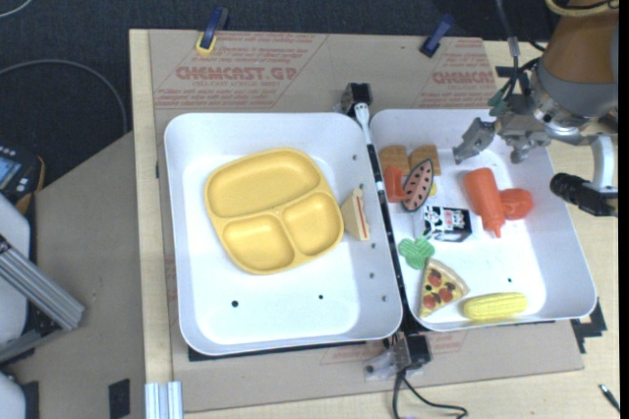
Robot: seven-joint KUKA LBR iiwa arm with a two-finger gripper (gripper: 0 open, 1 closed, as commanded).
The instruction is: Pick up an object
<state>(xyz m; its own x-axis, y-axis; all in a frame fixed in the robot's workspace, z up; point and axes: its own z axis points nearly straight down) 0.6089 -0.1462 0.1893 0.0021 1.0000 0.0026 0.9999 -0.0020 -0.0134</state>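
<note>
Toy food pieces (440,287) for picking lie mostly in the right bin (570,255), and the gripper (489,149) is above the far part of this bin. Its two fingers (470,140) I see spread apart, and between them is nothing, only the white floor of the bin.

Just in front of the gripper lies an orange-red piece (486,196), the nearest one to the fingers, but not between them. To the left of the gripper, near the wall between the bins, there are two brown bread pieces (393,158), a watermelon slice (418,181) and a small red piece (395,183), all close together. More to the front is a black and white carton (447,222), then a green piece (416,252), and the pizza slice and a yellow corn cob (494,306) beside each other at the front wall.

In the left bin (197,309) I see a yellow divided plate (273,209), and a sandwich (356,213) is touching its right edge. Both bins stand on a brown board (157,210), with two blue clamps (209,31) at its far edge
</note>
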